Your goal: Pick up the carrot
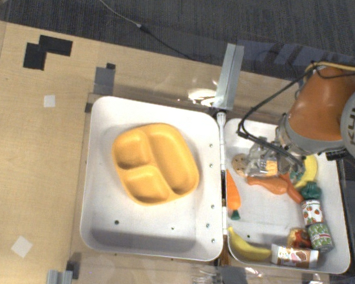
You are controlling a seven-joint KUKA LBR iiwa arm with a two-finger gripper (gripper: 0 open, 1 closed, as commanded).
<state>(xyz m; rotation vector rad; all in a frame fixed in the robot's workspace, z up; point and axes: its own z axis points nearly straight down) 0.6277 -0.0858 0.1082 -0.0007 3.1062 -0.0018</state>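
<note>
Seen from above, two white bins sit side by side. The left bin (pixel 95 225) holds a yellow divided plate (pixel 154 162). In the right bin (pixel 341 252), the carrot (pixel 232 194) lies against the left wall at about nine o'clock. The gripper (pixel 268 163) hovers near the bin's twelve o'clock, above an orange toy drumstick (pixel 272 183); whether it is apart or together cannot be told. Judging by this, the approach is underway: the next move calls for shifting toward eight o'clock, over the carrot.
</note>
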